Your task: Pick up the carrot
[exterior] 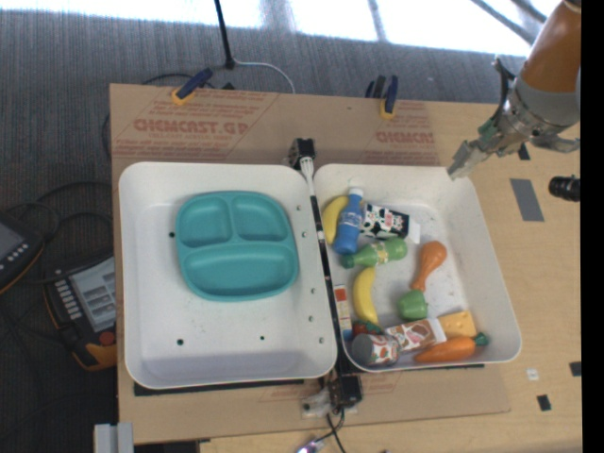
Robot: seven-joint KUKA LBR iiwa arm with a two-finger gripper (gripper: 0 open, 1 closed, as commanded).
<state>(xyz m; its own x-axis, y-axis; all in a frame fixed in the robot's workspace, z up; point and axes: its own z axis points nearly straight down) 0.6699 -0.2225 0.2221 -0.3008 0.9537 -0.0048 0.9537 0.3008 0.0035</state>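
The carrot (447, 351) is orange with a green tip at its right end. It lies flat along the front wall of the right bin (491, 253), near the front right corner. Just behind it are a yellow cheese wedge (460, 324) and a printed packet (412, 335). My gripper (468, 158) hangs over the bin's back right corner, far behind the carrot and well apart from it. Nothing is visibly held in it.
The right bin also holds two bananas (365, 295), a blue bottle (349, 222), a cow-print carton (388, 222), a green bottle (379, 253), an orange drumstick (429, 262) and a green pepper (411, 304). A teal divided plate (236, 245) lies in the left bin (151, 338).
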